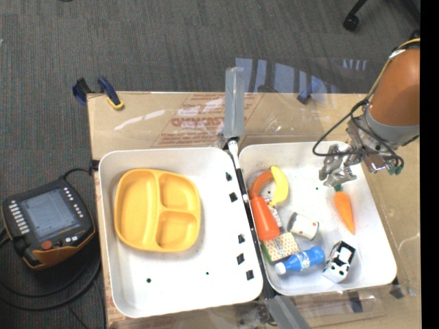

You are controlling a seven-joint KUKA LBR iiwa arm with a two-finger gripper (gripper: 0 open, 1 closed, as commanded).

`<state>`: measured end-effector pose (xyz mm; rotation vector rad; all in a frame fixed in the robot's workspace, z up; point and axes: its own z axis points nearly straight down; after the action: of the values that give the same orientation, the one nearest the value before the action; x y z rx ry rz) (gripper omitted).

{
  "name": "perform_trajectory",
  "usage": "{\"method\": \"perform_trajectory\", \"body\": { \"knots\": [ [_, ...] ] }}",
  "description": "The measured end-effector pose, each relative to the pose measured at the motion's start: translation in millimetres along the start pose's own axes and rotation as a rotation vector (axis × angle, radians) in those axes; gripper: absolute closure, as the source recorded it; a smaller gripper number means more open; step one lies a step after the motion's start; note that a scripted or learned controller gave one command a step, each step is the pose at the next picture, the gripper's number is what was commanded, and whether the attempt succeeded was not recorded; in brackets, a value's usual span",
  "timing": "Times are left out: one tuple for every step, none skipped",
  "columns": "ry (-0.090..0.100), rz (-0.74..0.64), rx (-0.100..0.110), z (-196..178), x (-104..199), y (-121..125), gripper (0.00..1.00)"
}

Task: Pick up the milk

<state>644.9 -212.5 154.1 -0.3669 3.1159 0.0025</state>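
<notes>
The milk [339, 261] is a small carton with black and white cow patches. It lies near the front right corner of the right bin [384, 252], just right of a blue bottle [300, 260]. My gripper [338, 171] hangs over the back right part of that bin, above the top of a carrot [345, 212] and well behind the milk. Its fingers stand open with nothing between them.
The right bin also holds a banana [279, 181], an orange-red bottle [264, 218], a small white cup [303, 226] and a waffle-like cracker [280, 247]. A yellow divided plate [157, 210] lies in the left bin [130, 286]. A divider wall [241, 204] separates the bins.
</notes>
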Motion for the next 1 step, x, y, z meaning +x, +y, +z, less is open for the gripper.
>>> {"method": "perform_trajectory", "body": {
  "knots": [
    [0.001,-0.365,-0.002,51.7,-1.6,3.4,1.00]
  ]
}}
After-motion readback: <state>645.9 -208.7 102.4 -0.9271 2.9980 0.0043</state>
